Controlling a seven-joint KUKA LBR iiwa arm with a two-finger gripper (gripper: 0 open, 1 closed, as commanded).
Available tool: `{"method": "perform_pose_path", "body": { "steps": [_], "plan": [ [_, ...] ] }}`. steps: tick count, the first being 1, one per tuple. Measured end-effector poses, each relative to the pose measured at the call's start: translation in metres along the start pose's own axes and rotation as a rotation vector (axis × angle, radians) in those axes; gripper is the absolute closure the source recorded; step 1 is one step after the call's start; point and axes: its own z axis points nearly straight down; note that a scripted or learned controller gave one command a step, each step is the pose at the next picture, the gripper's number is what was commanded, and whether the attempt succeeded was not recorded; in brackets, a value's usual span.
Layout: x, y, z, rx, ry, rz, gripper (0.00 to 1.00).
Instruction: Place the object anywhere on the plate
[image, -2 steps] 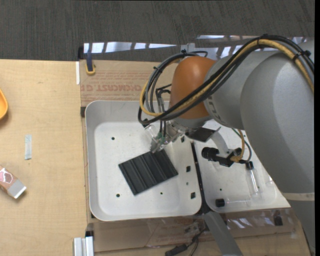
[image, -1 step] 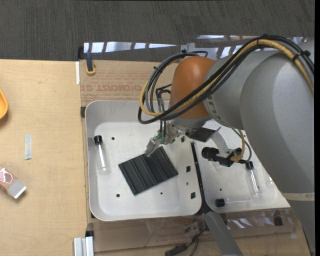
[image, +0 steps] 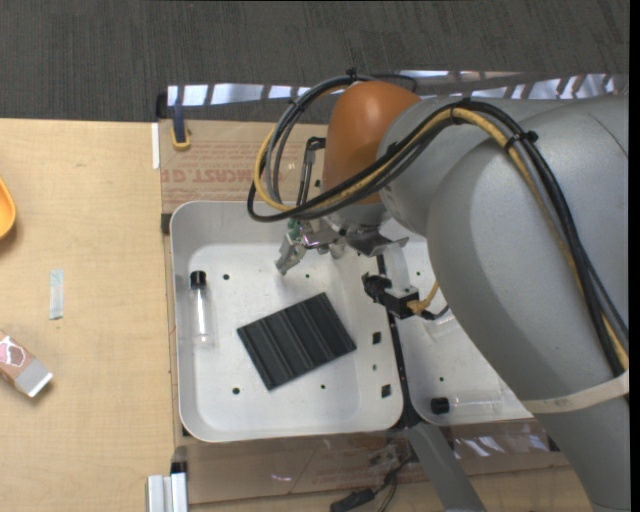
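Looming closest, my grey arm (image: 530, 230) crowds the right side, and my gripper (image: 300, 248) hangs over the left bin (image: 190, 400) near its far wall; spread or pinched, I cannot tell. Dark ribbed plate (image: 297, 340) lies mid-bin. I'd call this the reach-for-pickup step: the clear tube (image: 201, 308) lies by the left wall, long axis running front to back, black cap pointing away. Next, I reckon: travel left, descend, close across it.
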Motion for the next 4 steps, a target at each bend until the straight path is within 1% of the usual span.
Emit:
{"method": "perform_pose_path", "body": {
  "steps": [1,2,3,4],
  "plan": [
    [0.032,0.025,-0.005,0.001,-0.001,0.500,0.00],
    [0.094,0.044,0.000,0.003,-0.001,0.677,0.00],
    [0.094,0.044,0.000,0.003,-0.001,0.677,0.00],
    [0.103,0.047,0.000,0.002,0.000,0.095,0.00]
  ]
}}
